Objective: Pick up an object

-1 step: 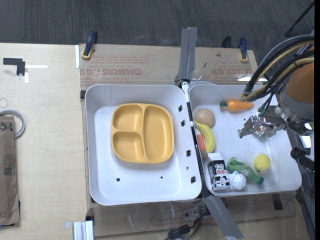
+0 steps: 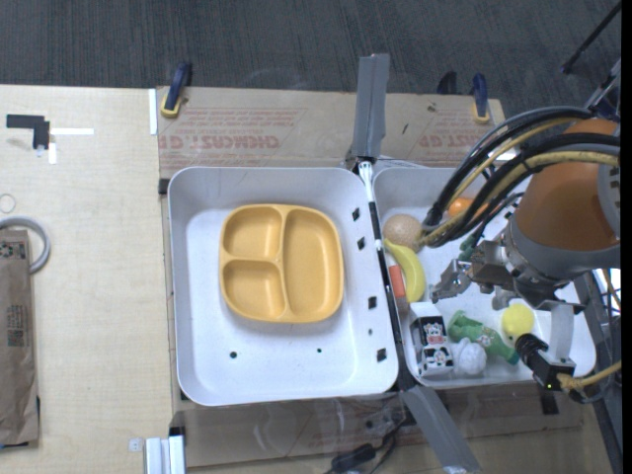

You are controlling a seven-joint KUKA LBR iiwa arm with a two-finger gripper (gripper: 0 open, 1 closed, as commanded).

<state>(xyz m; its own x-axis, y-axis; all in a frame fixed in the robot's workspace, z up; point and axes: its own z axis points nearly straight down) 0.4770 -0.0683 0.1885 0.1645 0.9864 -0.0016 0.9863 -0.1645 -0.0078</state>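
Looming biggest over the right bin (image 2: 583, 349) is the arm's orange band (image 2: 565, 205), with a bundle of black and yellow cables (image 2: 513, 151) arcing off it toward the left. Below that sits the grey wrist, and the gripper (image 2: 464, 276) hangs low inside the bin, pointing left toward the banana. Honestly can't tell whether the claw is apart or together; the metal bits blur into the clutter, and nothing visibly sits between them.

Down in the bin, the banana (image 2: 410, 270) lies along the left wall, long axis running roughly top to bottom of the view with a slight curve, just beside a red-orange item (image 2: 397, 282). A tan ball (image 2: 402, 230) sits right above it, touching or nearly so. Nearer the bottom edge there's a small black-and-white box (image 2: 432, 339), a white ball (image 2: 471, 358), a green toy (image 2: 474, 328) and a yellow ball (image 2: 516, 320).

Further off, the left bin (image 2: 197, 363) holds a yellow divided plate (image 2: 282, 263), flat, three compartments. Cardboard (image 2: 227, 126) lies behind both bins.
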